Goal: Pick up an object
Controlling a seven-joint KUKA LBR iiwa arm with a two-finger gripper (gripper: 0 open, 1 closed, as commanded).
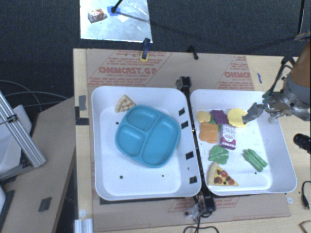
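Now, gripper: beside the yellow toy; whether its pincer is spread or pressed together, I cannot tell.
Risk: crowded purple piece may spoil the grasp.

Both bins are white: the left bin holds a sky-blue divided plate and a tan, crosshatched waffle wedge. In the right bin lie a yellow round piece, a purple piece, an orange block, a purple-and-white packet, green leaves, green beans and a pizza slice dotted red. The surface is tan cardboard with red lettering.
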